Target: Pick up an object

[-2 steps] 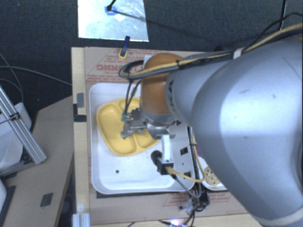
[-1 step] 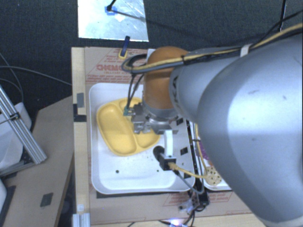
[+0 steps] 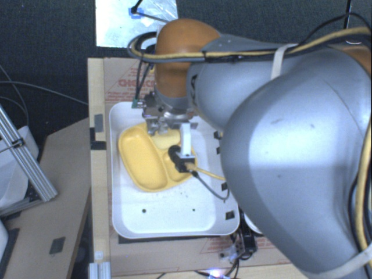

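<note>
One yellow dish [image 3: 142,158] is lodged in the white bin [image 3: 174,220], with the gripper [image 3: 164,122] lowered at the dish's far rim. Finger state cannot be told. The rim is best straddled squarely before closing.

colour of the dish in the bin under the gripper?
Yellow, plain, no pattern. The dish lies in the white bin, clearest in the camera view.

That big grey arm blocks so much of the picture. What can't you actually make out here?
- Gripper: the wrist above covers it, so its grasp is unreadable.
- Yellow dish: its far end lies under the gripper.
- White bin: its right side is hidden by the arm.
- Second bin: covered by the arm.
</note>
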`<state>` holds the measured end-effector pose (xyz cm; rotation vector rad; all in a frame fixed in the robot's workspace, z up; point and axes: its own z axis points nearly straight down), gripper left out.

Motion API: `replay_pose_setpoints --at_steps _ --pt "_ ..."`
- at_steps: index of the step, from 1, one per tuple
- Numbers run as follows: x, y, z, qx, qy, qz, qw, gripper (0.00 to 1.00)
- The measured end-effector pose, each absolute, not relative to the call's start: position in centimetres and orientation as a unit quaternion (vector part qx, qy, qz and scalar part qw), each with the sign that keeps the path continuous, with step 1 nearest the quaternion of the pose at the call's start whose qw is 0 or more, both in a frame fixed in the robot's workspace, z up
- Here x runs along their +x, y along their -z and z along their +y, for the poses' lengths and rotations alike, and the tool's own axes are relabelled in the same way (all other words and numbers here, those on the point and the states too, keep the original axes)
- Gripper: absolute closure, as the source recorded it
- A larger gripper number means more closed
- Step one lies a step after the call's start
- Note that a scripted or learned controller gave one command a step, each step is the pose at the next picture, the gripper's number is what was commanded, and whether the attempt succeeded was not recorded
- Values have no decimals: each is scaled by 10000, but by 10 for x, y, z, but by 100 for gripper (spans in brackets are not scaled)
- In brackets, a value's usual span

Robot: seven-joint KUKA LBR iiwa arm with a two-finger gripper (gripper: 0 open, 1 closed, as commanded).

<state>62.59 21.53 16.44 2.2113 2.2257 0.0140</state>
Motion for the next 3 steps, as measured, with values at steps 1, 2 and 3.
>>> replay_pose_setpoints --at_steps 1,2,3 --pt "530 -271 220 7040 -41 7102 -3 100" --pt "604 -318 235 7049 -52 7092 30 100" --pt "635 -286 224 7075 1 7068 5 100"
